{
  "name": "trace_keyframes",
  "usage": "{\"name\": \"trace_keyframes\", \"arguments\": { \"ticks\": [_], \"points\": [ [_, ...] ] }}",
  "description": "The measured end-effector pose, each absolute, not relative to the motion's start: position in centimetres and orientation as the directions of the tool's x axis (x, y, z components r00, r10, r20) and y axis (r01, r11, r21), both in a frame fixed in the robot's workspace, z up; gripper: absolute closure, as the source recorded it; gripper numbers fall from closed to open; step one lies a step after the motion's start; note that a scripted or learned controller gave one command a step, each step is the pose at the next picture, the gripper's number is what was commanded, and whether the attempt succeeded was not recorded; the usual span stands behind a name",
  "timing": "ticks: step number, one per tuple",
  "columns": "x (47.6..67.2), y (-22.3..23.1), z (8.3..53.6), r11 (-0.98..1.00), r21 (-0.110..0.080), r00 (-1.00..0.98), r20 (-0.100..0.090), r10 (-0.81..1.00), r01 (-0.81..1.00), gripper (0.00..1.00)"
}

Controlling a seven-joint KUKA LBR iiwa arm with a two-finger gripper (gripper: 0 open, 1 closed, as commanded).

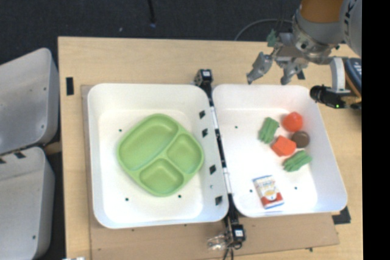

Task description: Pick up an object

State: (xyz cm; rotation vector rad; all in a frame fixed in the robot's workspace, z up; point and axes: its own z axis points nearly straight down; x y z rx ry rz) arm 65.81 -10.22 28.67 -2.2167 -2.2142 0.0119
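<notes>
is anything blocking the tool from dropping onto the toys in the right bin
Nothing visible. The tool hangs above the right bin's far edge, with open space between it and the toys: green piece, red piece, orange block. They sit bunched together, so neighbours may crowd a grasp.

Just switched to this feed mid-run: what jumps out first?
The green divided plate in the left bin catches the eye first. Next, the clutter in the right bin: two orange pieces, two green pieces, a dark round piece, and a small carton lying nearer the front. The gripper, fingers spread, hovers above that bin's far edge.
</notes>
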Motion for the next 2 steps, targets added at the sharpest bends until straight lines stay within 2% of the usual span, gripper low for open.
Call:
{"name": "trace_keyframes", "arguments": {
  "ticks": [1, 2],
  "points": [
    [66.0, -10.2, 29.5, 0.001, 0.001, -0.001, 0.000, 1.000, 1.000, 0.00],
    [66.1, -9.8, 23.3, 0.000, -0.002, 0.000, -0.002, 1.000, 1.000, 0.00]
  ]
}}
